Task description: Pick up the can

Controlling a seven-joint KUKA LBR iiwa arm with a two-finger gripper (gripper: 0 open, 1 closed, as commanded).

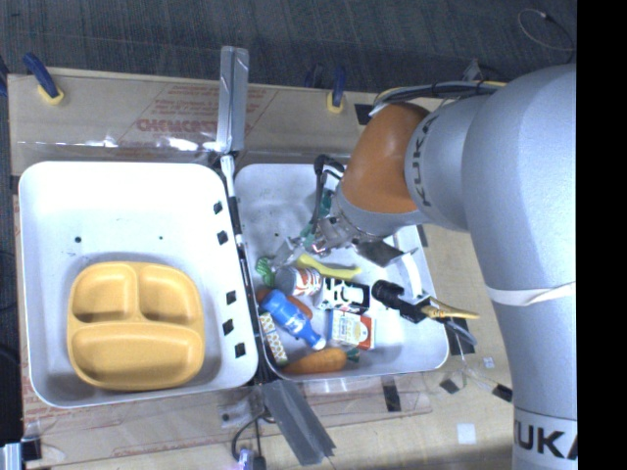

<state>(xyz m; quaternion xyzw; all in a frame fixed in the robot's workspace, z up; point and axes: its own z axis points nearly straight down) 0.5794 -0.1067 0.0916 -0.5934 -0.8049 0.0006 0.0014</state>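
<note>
Counter [147, 106]: carrying two white bins side by side.
Left bin [118, 213]: holding one yellow tray [137, 321] with three compartments, sitting toward the near side.
Right bin [265, 199]: its right half is being covered by the arm; the clutter is crowding its near half.
Can [307, 282]: one, lying mid-bin just near of the pincer, partly hidden under a yellow strip [328, 265], label hard to read.
Other things: one blue bottle [292, 319] lying just near of the can, one white-and-red carton [351, 328] to its right, one orange piece [315, 362] against the near wall.
Pincer [315, 235]: hanging low over the clutter, tip lost among the things; I cannot tell whether it is open or closed.
Arm [509, 194]: reaching in from the right, orange band facing up.
</note>
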